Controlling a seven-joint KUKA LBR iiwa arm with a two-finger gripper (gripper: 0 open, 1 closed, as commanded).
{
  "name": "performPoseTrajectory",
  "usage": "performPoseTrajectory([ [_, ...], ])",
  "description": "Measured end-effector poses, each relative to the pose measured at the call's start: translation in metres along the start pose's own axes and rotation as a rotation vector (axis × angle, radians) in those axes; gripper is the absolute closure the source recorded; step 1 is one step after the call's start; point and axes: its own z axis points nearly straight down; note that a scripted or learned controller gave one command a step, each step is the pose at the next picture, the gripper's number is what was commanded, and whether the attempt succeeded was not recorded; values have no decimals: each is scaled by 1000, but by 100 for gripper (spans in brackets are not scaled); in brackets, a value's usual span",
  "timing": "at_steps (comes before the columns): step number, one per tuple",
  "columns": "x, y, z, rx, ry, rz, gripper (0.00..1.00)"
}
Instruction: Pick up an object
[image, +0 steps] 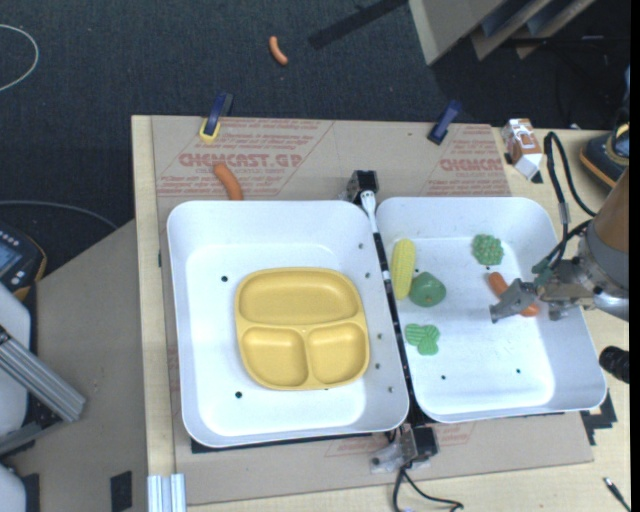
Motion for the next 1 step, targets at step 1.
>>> performPoseTrajectory([
  [1, 0, 3, -6, -13, -3, -4, 0],
])
